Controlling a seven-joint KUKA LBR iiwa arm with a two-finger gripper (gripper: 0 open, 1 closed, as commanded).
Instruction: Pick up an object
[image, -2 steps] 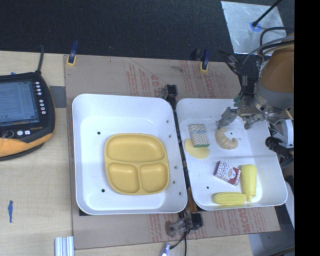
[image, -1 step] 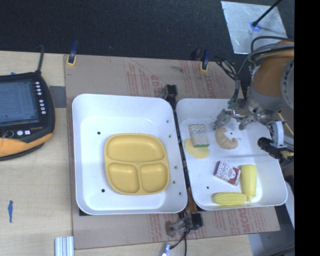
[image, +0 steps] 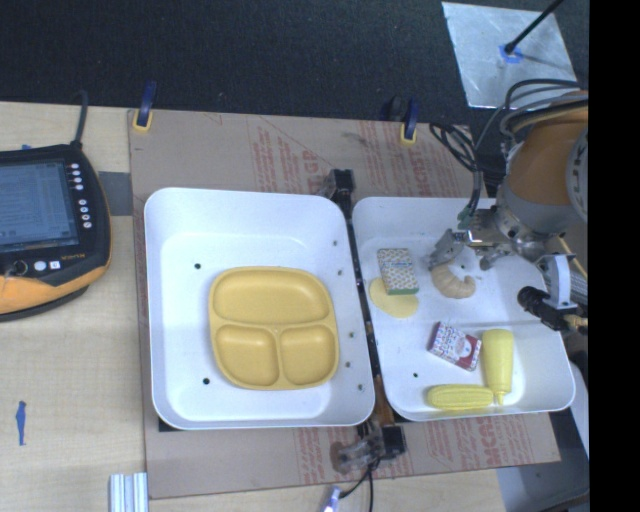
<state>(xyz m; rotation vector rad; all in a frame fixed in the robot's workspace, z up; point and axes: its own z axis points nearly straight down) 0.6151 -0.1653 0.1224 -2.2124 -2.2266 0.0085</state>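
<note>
The right bin holds several small items. A tan croissant-shaped piece lies near its middle top. West of it sit a green-topped block and a pale yellow disc. A red packet, an upright yellow corn cob and a second yellow cob lie toward the front. My gripper hangs just above the croissant's upper edge, open, its fingers spread to either side with nothing between them.
The left bin holds a yellow divided plate. A tablet controller rests on the bench at far left. Cables and the arm's orange-banded wrist crowd the right bin's upper right corner.
</note>
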